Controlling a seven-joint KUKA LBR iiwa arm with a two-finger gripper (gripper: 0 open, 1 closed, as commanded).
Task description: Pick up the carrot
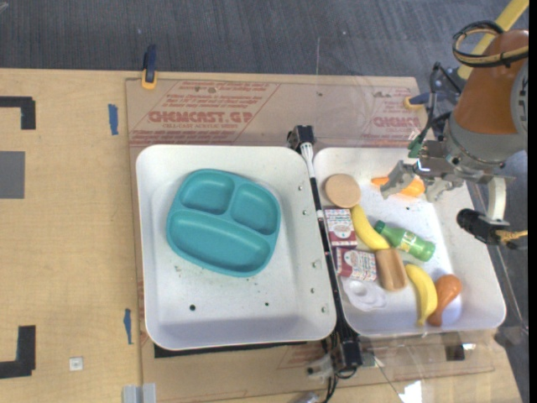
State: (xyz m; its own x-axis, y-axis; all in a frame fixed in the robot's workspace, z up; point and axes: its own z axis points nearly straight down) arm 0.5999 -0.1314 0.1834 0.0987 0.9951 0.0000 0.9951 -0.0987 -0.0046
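The carrot is a small orange piece at the far end of the right bin, its tip poking out to the left. My gripper hangs right over it, with the grey fingers spread to either side of the orange piece. The fingers stand open around the carrot and are not closed on it. The wrist hides part of the carrot.
Also in the right bin are a round wooden disc, two bananas, a green bottle, two small cartons, a brown cylinder and an orange-and-white object. A teal divided plate lies in the left bin.
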